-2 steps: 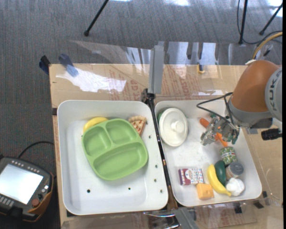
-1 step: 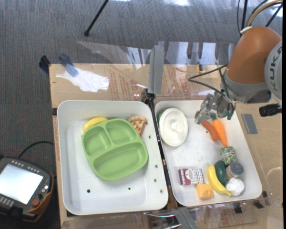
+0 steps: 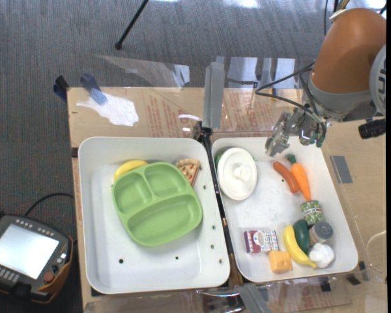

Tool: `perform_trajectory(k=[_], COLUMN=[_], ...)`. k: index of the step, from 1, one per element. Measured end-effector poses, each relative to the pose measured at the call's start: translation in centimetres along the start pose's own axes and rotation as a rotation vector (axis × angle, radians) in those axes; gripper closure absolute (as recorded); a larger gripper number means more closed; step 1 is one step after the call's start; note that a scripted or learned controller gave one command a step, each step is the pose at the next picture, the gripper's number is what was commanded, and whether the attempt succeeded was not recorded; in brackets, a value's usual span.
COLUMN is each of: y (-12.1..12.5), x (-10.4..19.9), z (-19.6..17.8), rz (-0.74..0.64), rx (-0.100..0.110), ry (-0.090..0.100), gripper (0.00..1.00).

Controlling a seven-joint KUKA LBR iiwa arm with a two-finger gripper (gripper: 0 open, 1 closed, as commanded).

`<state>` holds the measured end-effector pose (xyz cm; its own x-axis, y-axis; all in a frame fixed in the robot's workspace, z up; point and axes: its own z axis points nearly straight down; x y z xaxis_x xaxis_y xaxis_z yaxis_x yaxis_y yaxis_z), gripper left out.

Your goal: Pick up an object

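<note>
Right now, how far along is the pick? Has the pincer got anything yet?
Nothing looks picked yet. The pincer hangs above the right bin's far edge with nothing visible between its fingers. The carrot and sausage lie just below it, the white lid to their left. Descending, closing on an item and lifting all remain.

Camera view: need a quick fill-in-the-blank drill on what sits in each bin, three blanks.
1. The light green divided plastic plate lies in the ___ white bin.
2. The round white lidded bowl lies in the ___ white bin.
3. The yellow toy banana lies beside a small ___ cube.

Missing words: left; right; orange
</note>
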<state>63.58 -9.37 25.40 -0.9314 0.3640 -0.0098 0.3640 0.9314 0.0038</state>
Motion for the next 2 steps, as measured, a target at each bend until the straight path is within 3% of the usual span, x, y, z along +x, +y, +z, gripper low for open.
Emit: perform_trajectory(k=[1, 2], y=[-3.49, -3.47], x=[1.71, 1.65], z=[16.73, 16.49], rz=[-0.13, -0.13], rx=[0.002, 0.003], ry=[0.011, 0.01], gripper=[1.0, 0.0])
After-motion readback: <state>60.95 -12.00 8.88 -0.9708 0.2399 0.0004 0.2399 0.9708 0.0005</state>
